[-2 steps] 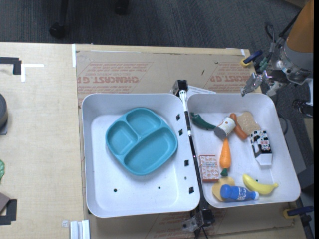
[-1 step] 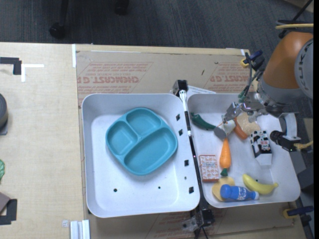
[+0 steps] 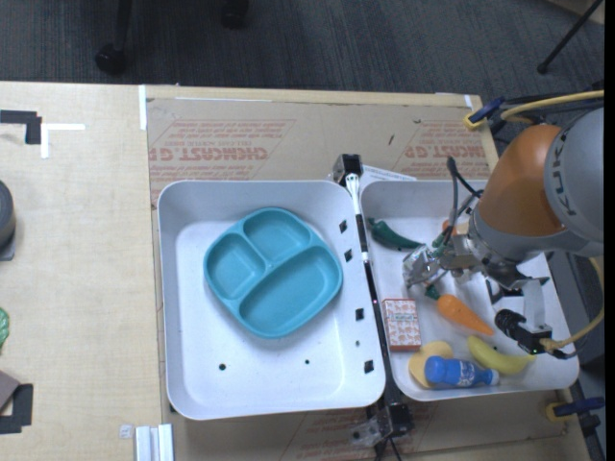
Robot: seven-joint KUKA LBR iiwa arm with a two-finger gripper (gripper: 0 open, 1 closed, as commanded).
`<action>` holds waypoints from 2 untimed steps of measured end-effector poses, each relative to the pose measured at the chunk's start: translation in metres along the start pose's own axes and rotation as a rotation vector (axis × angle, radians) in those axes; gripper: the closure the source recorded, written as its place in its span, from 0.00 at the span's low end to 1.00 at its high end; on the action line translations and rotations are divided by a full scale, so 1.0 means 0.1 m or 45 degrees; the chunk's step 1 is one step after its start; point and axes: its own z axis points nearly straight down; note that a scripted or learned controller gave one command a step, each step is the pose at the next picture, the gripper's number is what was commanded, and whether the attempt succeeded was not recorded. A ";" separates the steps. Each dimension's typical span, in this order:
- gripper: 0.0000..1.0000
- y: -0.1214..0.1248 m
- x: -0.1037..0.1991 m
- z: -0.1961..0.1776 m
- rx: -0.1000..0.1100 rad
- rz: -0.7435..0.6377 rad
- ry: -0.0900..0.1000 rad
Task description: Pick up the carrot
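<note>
Carrot (image 3: pixel 464 315) lies loose in the right bin (image 3: pixel 423 195) w/ claw (image 3: pixel 423 269) low at its 10 o'clock, near but not on it, prob. lining up a grab; can't tell claw's state.

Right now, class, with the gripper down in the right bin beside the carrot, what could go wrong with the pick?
1. The carrot lies tilted, thick end toward the gripper; a grip at the tapered tip might slip.
2. The banana lies right by the carrot's tip, the box close on the other side; either could be knocked or grabbed.
3. The gripper sits slightly off the carrot, so it may miss.
</note>
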 end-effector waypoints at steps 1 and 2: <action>0.00 -0.55 -0.45 -0.01 -0.001 0.239 0.003; 0.00 -0.59 -0.58 0.01 0.008 -0.061 0.026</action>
